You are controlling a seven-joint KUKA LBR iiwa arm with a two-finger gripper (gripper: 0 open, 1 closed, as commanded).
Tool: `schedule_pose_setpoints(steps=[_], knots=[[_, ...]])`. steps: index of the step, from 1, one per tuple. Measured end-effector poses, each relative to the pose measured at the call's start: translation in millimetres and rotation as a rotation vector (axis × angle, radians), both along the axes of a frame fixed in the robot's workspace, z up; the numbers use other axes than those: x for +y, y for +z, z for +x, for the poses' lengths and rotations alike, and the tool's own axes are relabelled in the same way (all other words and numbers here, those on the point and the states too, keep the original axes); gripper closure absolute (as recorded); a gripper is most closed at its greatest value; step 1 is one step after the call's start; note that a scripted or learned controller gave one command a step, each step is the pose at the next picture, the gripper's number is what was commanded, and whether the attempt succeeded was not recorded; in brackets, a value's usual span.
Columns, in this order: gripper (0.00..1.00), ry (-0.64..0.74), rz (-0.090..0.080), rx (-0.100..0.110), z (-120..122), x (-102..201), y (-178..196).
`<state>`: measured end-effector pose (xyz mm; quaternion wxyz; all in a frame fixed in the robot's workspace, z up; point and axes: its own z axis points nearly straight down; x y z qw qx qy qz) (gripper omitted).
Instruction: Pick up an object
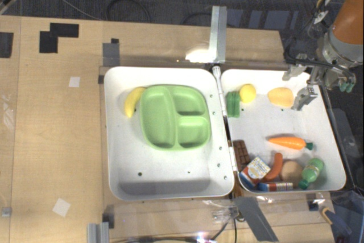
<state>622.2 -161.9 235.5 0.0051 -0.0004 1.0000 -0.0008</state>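
Open floor lying mid right bin (pixel 335 148); toys crowding its near corner; tray (pixel 173 116) filling left bin's (pixel 122 168) middle.

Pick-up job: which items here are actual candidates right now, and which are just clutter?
In play:
- pincer, at the right bin's far end
- pale yellow lemon-like piece, right beside it

Lying about:
- carrot
- yellow ball
- green block
- green bottle
- sausage
- green divided tray, left bin
- banana
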Motion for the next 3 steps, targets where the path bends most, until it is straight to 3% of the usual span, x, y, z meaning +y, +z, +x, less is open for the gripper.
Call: schedule_pose_setpoints(steps=[1,2,3], knots=[[0.0,0.249,0.001,0.007,-55,-4,-119],[0.0,0.224,-0.006,-0.008,-98,-28,-145],[0.0,0.447,-0.006,-0.008,-61,22,-145]])
